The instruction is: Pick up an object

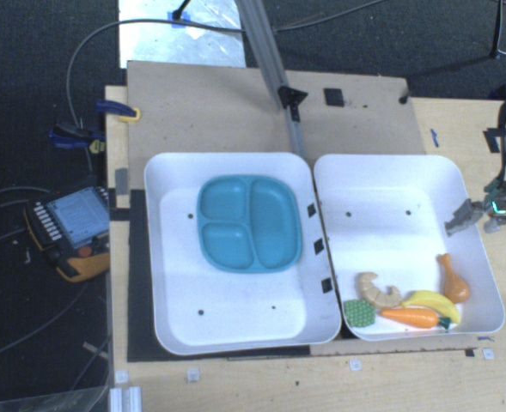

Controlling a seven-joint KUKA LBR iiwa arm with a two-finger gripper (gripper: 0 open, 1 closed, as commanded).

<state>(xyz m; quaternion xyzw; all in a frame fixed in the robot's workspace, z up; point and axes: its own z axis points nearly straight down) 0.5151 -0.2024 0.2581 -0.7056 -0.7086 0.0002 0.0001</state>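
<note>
The toys, carrot (pixel 410 318) included, crowd the right bin's (pixel 390 187) near corner; whether the jaws are released I cannot tell

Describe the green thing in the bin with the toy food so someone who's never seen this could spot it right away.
Look at the right white bin, then at the pile of toy food along its near edge. The green toy sits at the pile's left end, in the bin's near left corner, beside a tan piece. It is the only green item; its neighbours are tan, yellow and orange.
</note>
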